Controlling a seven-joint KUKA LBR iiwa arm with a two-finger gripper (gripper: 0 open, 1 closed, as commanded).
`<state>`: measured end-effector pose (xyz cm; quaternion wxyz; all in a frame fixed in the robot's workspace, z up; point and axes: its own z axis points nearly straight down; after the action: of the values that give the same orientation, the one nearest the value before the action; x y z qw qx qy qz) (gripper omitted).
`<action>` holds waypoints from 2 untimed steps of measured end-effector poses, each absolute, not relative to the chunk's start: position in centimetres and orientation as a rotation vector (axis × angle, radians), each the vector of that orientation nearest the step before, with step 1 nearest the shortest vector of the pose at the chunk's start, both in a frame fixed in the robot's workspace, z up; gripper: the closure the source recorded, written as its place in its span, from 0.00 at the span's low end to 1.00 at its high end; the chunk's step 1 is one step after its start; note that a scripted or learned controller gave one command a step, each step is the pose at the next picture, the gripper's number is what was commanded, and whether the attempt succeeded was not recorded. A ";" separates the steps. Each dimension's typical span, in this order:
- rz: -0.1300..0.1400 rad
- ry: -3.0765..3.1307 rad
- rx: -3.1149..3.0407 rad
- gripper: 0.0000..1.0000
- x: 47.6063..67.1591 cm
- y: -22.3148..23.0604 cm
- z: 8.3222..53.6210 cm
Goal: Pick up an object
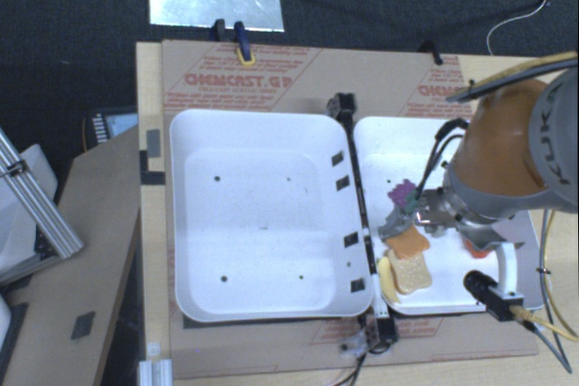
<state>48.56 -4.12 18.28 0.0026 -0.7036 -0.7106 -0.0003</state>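
gripper low in right bin, over orange piece

two white bins side by side on the worktop (154, 221). left bin (262, 212) fills centre-left of the frame; its floor shows a few small dark dots. right bin (398, 136) sits right of centre, touching the left one along a dark divider strip with clips.

right bin contents, all in its lower-left part:
- purple object (403, 191), small, just above the gripper.
- orange piece (409, 241), flat, roughly wedge-shaped, long axis running lower-left to upper-right.
- toast-like slice (413, 273), tan, squarish, directly below the orange piece and touching or slightly overlapping it; no clear long axis.
- yellow object (387, 280), thin and curved, against the left edge of the slice, long axis about vertical in the frame, next to the bin's left wall.
- small red-orange bit (477, 246) further right, partly under the arm.

arm (507, 149) comes in from the right edge, its orange band covering the upper-right part of the right bin. gripper (404, 220) is at the upper-left edge of the orange piece, between it and the purple object. cannot tell how the gripper is set: too small and blurred. contact with the orange piece also unclear.
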 end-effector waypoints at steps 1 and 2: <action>-0.005 -2.231 -2.219 0.00 53.8 -5.9 18.5; 0.003 -2.218 -2.222 0.00 48.4 -9.2 17.6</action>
<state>48.44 -9.24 17.56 0.0012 -0.7078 -0.7064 0.0009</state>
